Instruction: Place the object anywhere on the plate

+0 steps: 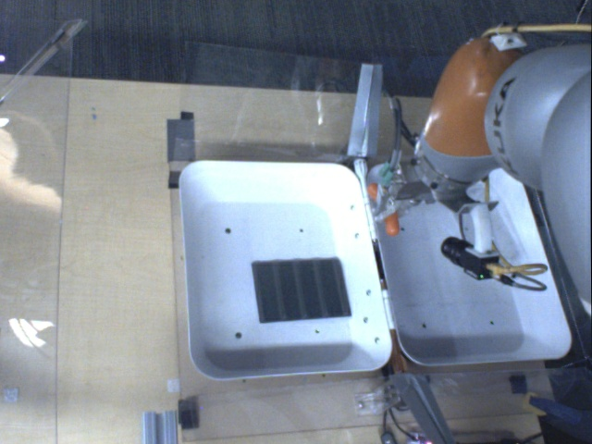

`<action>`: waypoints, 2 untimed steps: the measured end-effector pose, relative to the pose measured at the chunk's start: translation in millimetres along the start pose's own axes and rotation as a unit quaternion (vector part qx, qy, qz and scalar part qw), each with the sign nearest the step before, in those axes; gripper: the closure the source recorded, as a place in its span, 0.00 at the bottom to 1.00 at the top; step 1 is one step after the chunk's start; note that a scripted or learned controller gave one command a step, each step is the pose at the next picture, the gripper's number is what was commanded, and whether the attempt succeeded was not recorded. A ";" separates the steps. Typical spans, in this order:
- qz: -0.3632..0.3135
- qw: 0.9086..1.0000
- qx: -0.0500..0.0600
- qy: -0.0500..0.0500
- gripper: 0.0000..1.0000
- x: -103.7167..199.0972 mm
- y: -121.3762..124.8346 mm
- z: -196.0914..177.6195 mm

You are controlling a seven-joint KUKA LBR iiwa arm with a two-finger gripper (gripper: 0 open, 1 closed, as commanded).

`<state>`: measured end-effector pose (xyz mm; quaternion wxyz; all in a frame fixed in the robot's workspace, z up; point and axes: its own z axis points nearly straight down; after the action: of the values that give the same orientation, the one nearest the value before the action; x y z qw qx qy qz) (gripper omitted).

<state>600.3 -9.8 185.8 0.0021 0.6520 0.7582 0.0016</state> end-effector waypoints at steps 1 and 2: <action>-0.103 0.995 0.000 0.001 1.00 47.7 -29.6 0.6; -0.205 0.979 0.000 0.001 1.00 73.7 -37.8 0.7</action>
<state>551.8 57.4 184.8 0.0019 0.4830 0.8756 0.0018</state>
